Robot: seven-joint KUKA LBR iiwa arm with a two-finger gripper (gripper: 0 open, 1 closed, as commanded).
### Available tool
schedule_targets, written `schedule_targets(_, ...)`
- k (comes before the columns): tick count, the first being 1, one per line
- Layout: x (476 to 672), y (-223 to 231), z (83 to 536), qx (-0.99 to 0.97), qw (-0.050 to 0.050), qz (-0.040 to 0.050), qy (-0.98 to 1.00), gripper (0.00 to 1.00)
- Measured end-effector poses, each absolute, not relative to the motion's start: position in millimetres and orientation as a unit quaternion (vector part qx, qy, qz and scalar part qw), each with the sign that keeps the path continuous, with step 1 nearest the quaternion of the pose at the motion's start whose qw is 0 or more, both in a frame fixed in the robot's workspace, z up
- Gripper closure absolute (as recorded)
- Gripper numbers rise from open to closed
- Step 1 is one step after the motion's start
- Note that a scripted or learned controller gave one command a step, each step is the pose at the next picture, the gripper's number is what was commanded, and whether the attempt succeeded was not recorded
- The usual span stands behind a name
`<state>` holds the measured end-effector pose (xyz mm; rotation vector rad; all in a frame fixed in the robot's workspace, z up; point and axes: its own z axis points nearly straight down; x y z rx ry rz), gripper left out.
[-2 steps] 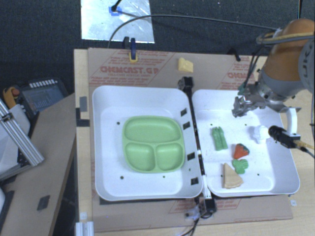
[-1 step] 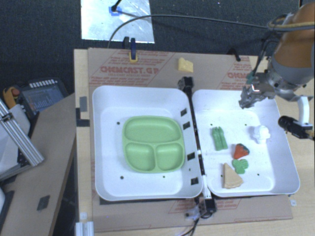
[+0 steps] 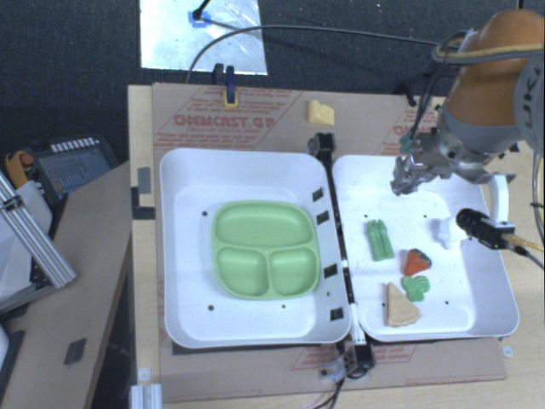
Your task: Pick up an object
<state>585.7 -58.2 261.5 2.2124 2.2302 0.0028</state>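
Left, green tray [image 3: 262,250] in bin [image 3: 183,177]

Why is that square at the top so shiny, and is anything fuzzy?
Camera view: the foil sheet bounces light back as glare; the white bins look bright and evenly lit with soft shadows at their walls; the gripper looks slightly blurred, while the green tray and toy food are fairly sharp.

Light: bright, even, from overhead.
Glare: the foil sheet [image 3: 203,22] was washed out; the white bins [image 3: 247,170] nearly bleached.
Shadows: soft, faint under the objects.
Focus: slightly soft, grainy throughout.
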Motion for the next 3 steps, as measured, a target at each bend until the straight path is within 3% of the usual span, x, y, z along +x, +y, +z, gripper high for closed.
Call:
schedule_targets(2, 557.7, 47.3, 252.4, 0.704, -0.001, 0.0002, 0.710, 1.00)
schedule_targets(3, 555.0, 109.4, 245.7, 0.703, -0.001, 0.0011, 0.711, 1.00)
